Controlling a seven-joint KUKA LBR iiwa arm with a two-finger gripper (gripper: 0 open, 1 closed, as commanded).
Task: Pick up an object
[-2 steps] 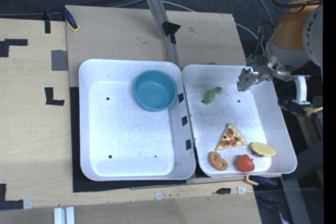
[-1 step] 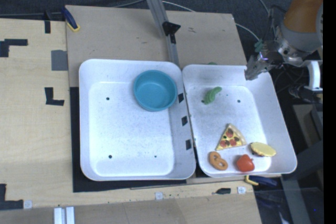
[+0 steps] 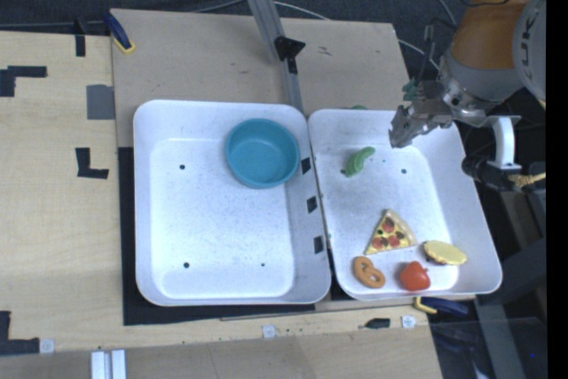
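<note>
My gripper [image 3: 401,133] hangs over the back of the right bin [image 3: 461,191], its dark fingers pointing down and left, with nothing seen between them. A small green toy [image 3: 358,161] lies just left of and below the gripper, apart from it. Toward the bin's front lie a pizza slice [image 3: 390,232], a pretzel [image 3: 367,272], a red tomato-like piece [image 3: 414,276] and a yellow piece [image 3: 444,253]. A blue bowl [image 3: 262,153] sits at the back of the left bin [image 3: 177,226].
A slanted grey metal pole [image 3: 262,4] rises from the gap between the bins at the back. Cables trail across the dark floor behind the bench. Black tape marks lie on the wooden bench at the left.
</note>
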